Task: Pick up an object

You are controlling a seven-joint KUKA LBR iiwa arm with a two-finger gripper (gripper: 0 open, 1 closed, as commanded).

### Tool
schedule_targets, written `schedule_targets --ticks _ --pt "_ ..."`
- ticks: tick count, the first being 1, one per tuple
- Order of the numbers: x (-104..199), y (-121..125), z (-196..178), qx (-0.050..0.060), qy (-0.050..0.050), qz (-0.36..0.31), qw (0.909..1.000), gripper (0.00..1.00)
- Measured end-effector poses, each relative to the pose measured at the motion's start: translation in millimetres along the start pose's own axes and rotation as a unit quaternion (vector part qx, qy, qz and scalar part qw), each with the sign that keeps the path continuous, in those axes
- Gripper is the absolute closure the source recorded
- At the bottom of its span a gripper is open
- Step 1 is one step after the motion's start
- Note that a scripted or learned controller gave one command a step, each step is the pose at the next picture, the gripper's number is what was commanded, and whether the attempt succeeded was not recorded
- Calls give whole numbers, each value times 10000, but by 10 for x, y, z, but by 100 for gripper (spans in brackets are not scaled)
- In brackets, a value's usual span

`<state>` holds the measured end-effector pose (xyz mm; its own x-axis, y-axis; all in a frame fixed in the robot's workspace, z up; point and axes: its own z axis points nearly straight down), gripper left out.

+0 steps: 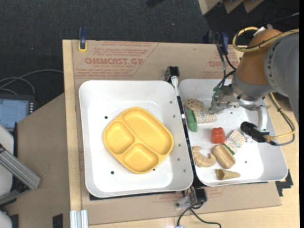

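Note:
My gripper point(217, 102) reaches down into the right bin point(270, 167) near its back left part. It hangs just right of a round tan cookie point(193, 103) and just above a sprinkled wafer point(205, 118). A green piece point(191, 120) lies along the bin's left wall. A red piece point(218, 135) and a patterned packet point(235, 140) lie in the middle. Toward the front are a croissant point(204, 158), a brown bread roll point(224, 156) and a small tan wedge point(228, 175). Nothing shows in the gripper's grasp.
The left bin point(92, 127) holds a yellow divided plate point(137, 139). The grey arm with its orange band point(254, 63) comes in over the right bin's back right corner. A black cable connector point(251, 131) hangs over the right bin's right side.

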<state>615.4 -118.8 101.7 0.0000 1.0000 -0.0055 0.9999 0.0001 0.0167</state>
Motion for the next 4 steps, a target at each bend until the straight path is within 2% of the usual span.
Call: schedule_targets --ticks 1,2,3,4 --pt "0 -9 13 15 1 2 10000 0" --pt "-15 -469 153 90 30 9 10000 0" --pt "235 518 166 36 25 -27 10000 0" --pt "117 -195 170 120 33 15 9999 0"
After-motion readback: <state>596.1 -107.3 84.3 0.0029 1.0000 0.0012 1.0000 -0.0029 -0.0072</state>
